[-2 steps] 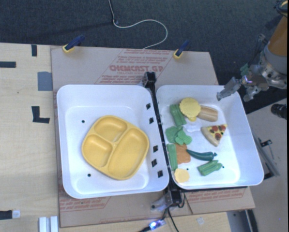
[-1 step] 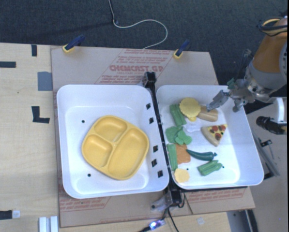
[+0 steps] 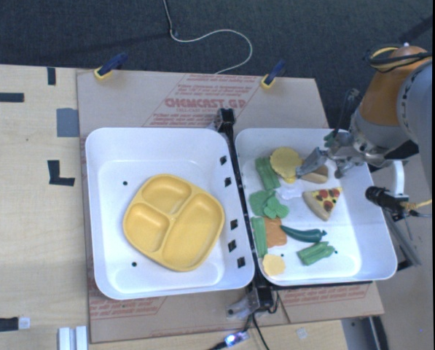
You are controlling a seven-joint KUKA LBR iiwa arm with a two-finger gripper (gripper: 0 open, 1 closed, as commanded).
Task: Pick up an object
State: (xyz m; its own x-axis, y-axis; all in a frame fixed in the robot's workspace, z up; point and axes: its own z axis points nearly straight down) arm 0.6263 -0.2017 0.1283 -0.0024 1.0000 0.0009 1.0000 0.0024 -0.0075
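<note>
Floor: dark blue-grey carpet (image 3: 71, 20) across the top of the view, even in texture.
Desk: pale wood-toned surface (image 3: 28, 217) on the left, marked with dark grey and black angular patches (image 3: 68, 121).
Cardboard sheet: brown board (image 3: 195, 104) lying flat on the desk, printed with red lettering, partly covered.
Clamps: two blue-and-yellow clips, one at the board's upper left corner (image 3: 110, 65), one at its upper right (image 3: 273, 72).
Cable: thin white cord (image 3: 224, 39) looping over the carpet and running to the board's top edge.
Lower edge: dark cables (image 3: 250, 319) at the front of the desk.
Light: even, diffuse, with soft shadows.
</note>
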